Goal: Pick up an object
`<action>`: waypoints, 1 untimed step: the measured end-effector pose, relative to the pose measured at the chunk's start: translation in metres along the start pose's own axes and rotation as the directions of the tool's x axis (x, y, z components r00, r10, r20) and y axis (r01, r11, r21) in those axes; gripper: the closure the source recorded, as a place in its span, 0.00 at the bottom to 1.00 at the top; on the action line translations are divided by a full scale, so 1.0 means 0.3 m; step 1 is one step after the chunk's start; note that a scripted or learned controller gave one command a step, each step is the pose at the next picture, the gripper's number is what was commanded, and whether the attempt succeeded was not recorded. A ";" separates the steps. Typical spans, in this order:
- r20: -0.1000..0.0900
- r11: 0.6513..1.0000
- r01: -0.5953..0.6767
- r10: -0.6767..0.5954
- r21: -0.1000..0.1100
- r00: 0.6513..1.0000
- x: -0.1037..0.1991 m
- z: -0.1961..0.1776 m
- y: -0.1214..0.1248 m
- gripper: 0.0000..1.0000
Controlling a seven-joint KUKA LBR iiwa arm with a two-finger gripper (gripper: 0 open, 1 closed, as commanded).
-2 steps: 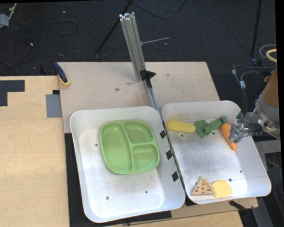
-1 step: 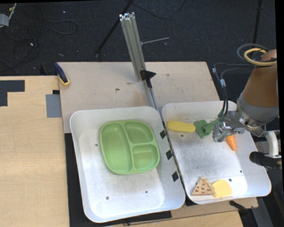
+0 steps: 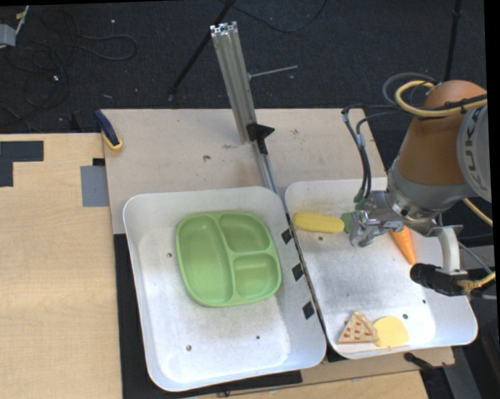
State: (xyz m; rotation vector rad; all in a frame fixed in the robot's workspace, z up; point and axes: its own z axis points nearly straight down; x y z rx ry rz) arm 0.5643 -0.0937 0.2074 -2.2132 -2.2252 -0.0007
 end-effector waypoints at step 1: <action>0.001 1.000 0.000 0.000 0.001 1.000 0.181 0.020 0.048 1.00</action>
